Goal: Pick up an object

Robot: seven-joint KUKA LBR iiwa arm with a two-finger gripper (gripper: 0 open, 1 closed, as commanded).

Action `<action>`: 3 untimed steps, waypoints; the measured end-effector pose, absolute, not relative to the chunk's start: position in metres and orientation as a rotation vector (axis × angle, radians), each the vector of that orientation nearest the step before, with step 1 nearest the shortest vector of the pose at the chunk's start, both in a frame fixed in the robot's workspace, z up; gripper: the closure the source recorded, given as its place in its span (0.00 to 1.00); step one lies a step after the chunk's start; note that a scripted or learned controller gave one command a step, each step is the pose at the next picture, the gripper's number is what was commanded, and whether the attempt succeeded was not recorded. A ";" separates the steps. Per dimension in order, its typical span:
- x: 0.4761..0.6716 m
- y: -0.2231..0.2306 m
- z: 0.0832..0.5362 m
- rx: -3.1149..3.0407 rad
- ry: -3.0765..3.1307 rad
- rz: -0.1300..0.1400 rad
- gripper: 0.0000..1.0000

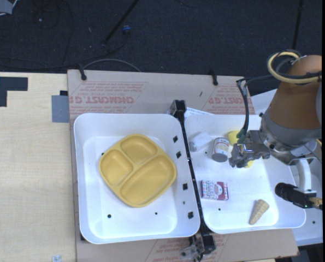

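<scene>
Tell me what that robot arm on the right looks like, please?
The arm is a thick rounded body, orange at the upper part and grey lower down. A yellowish cable loop sits on top and a dark cable curves down its side. It ends in a small dark metal gripper.

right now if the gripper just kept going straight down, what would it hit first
Probably the yellow object beside the small can, which lies partly under the gripper in the right bin. Depth is unclear, so it could be bare bin floor.
</scene>
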State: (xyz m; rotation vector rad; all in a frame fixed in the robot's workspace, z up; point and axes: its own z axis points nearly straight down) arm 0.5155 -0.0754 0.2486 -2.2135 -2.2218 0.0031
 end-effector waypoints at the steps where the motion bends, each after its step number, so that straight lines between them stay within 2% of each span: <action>1: 0.528 -0.016 0.242 -2.212 -2.225 0.002 1.00; 3: 0.529 0.074 0.221 -2.214 -2.222 0.007 1.00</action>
